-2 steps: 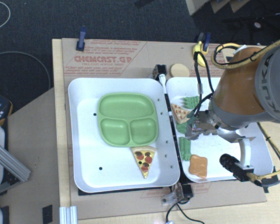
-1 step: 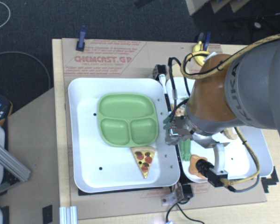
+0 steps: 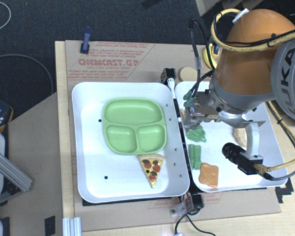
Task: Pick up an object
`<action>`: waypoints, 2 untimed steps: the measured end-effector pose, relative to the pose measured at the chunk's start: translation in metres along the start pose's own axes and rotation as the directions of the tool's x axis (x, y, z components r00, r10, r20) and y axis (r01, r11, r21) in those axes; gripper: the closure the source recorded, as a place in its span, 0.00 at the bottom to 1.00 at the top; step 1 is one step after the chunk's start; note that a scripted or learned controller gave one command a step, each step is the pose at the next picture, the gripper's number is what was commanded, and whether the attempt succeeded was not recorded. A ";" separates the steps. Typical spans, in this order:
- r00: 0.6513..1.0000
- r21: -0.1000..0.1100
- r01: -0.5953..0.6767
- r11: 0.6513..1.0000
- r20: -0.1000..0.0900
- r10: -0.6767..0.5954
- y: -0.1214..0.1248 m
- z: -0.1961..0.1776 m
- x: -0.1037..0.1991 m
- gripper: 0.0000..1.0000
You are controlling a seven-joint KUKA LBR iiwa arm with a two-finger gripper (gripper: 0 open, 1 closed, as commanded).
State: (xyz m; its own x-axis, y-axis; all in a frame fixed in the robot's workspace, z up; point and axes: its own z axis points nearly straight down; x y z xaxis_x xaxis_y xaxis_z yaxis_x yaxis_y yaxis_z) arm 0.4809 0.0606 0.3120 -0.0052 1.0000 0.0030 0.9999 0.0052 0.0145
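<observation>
Approach step. Gripper low over right bin, near its left wall, just above a green leafy piece (likely target). Jaws' state: cannot tell, wrist hides them. Next: settle straight down and close.

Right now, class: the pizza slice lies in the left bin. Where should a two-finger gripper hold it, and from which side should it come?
Take the pizza slice across its wide crust end, coming straight down from above. It lies flat on the left bin's floor, so there is probably no edge to grip from the side. The plate sits right behind the crust, so the fingers should close left-to-right.
</observation>
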 end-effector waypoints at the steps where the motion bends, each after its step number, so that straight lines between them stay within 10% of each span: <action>1: 1.000 0.009 -0.004 1.000 0.003 0.004 -0.001 -0.029 -0.012 1.00; 2: 1.000 0.012 -0.006 1.000 0.005 0.006 0.059 0.013 -0.012 1.00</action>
State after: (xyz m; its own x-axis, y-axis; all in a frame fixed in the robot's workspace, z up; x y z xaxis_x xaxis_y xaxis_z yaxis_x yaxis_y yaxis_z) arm 0.5400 0.0489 0.2997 0.0009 1.0000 -0.0017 1.0000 -0.0009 0.0024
